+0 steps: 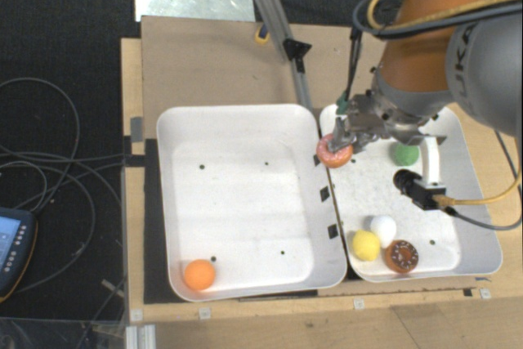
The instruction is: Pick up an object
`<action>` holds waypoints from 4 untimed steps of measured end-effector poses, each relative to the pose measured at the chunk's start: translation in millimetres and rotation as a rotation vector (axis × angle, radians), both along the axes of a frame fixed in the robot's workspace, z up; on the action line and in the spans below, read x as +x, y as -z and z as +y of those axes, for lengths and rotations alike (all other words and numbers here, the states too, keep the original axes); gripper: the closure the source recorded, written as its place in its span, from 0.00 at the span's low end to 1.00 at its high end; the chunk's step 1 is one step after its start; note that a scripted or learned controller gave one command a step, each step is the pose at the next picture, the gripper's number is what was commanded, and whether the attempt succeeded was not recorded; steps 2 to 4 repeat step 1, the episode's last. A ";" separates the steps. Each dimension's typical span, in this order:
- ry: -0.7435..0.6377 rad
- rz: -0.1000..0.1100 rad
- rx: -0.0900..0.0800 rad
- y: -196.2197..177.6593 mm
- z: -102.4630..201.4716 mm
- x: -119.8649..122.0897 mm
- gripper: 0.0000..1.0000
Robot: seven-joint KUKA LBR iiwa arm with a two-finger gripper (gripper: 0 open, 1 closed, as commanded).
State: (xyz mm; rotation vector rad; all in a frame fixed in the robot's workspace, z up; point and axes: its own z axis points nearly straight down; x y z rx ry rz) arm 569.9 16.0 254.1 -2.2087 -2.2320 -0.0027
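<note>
My gripper (pixel 339 141) hangs over the left edge of the right bin (pixel 478 253), shut on a pink frosted doughnut (pixel 333 152) that shows between and below its fingers. The doughnut is lifted, close to the divide between the two bins. In the right bin lie a green ball (pixel 404 152), a white ball (pixel 382 226), a yellow ball (pixel 365 245) and a chocolate doughnut (pixel 401 256). An orange ball (pixel 198 275) rests in the front left corner of the left bin (pixel 237 123).
The grey arm with its orange band (pixel 429 29) fills the upper right above the right bin. A black cable plug (pixel 413 185) and a yellow cable hang beside the wrist. A slanted grey pole (pixel 274 8) crosses behind the bins.
</note>
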 end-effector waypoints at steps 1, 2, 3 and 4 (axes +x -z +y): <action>0.000 0.001 0.000 13.2 45.2 -14.1 1.00; 0.000 0.001 0.000 13.2 45.2 -14.1 1.00; 0.000 0.001 0.000 13.2 45.2 -14.1 1.00; 0.000 0.001 0.000 13.2 45.2 -14.1 1.00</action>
